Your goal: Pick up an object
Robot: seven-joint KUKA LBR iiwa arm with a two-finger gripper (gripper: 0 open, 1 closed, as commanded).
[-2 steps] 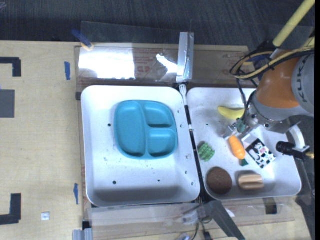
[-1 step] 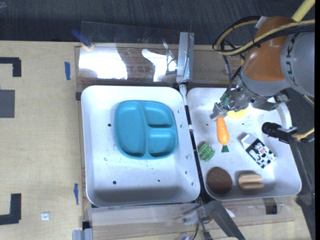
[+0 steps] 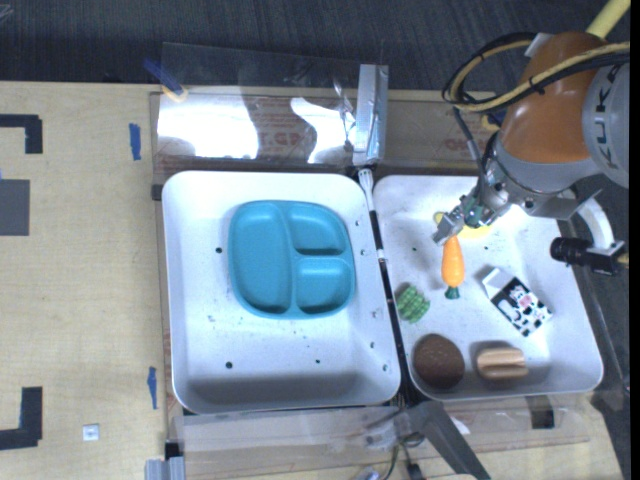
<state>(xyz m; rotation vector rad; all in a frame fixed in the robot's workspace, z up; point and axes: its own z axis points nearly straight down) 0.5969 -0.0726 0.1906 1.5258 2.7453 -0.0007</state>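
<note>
Blue divided tray [image 3: 292, 258] in white left bin [image 3: 190, 348]; orange carrot [image 3: 453, 260], green leaf [image 3: 411, 303], black-and-white patterned block [image 3: 520, 304], brown ball [image 3: 438, 359].

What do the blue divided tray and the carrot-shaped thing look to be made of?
Blue divided tray: probably molded plastic; uniform matte colour, rounded compartment edges, soft highlights. Carrot: likely a plastic or rubber toy; even orange body, green tip, smooth surface. Neither material is certain from this view.

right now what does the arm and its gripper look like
The arm is grey with a rounded orange band above the wrist and dark lettering on its grey shell. Yellow and black cables loop over it. The gripper is small, metallic grey, with two thin fingers.
</note>
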